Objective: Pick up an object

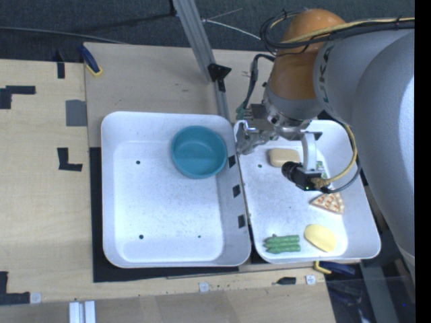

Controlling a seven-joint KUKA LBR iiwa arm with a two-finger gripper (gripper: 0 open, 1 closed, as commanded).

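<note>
- The gripper (248,138) hangs over the right bin's (289,207) far-left corner; whether it grips anything, I cannot tell.
- Nothing appears lifted: pale block (283,157), pizza slice (328,202), lemon (320,237) and green beans (281,243) lie inside.

The setting is a robotics laboratory test cell. A plywood bench (40,180) marked with black tape carries two shallow white bins (121,247) holding toy food props, beneath an industrial arm (363,79) with exposed cabling.
</note>
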